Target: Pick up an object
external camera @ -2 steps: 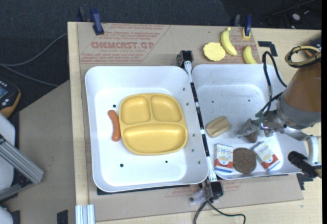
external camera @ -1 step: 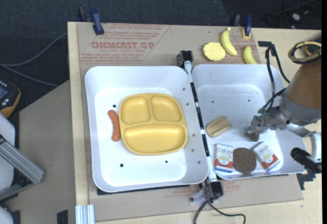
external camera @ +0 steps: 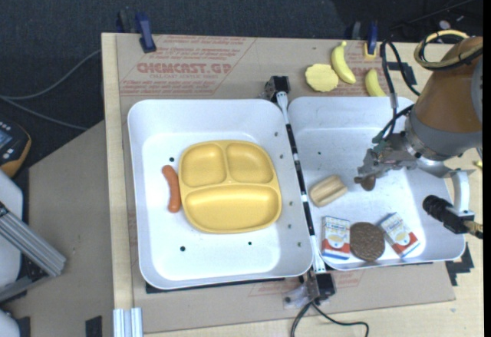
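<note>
I see my gripper [external camera: 370, 174] low over the right bin [external camera: 337, 117]; I cannot tell its grip state, and nothing shows in it. The bread roll [external camera: 327, 190] lies just to its left, slightly nearer me. The brown cookie [external camera: 367, 241] and two small cartons [external camera: 335, 238] lie below it.

The one thing I can read is red lettering on the brown bench board [external camera: 184, 67], well beyond my jaws and far off to their side, past the other bin: "CHEMCAST GP", with smaller red lines above and below it too fine to read. The small cartons [external camera: 335, 239] just beneath my jaws carry print I cannot make out.
</note>
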